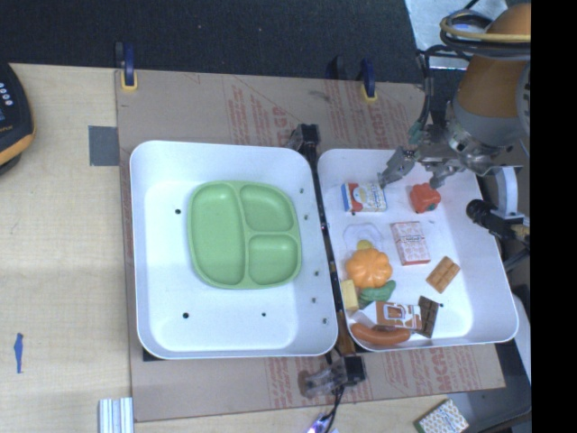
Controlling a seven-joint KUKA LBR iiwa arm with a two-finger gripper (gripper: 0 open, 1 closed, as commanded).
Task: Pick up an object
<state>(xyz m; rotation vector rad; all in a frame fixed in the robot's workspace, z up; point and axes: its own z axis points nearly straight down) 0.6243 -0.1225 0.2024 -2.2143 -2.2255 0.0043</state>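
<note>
While the hand [413, 171] hovers with fingers spread at the right bin's [491, 327] twelve o'clock end, nothing is gripped; a red object [425, 198] lies just below, between its fingers, so the pickup remains undone.

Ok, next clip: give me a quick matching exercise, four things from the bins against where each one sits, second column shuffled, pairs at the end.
Things:
1. light green divided plastic plate
2. small red block
3. orange pumpkin-shaped toy
4. brown sausage-shaped toy

Places:
A. near edge of the right white bin
B. middle of the left white bin
C. far part of the right bin, beside the gripper
D. middle of the right bin, toward its left wall

Pairs: 1-B, 2-C, 3-D, 4-A
</note>
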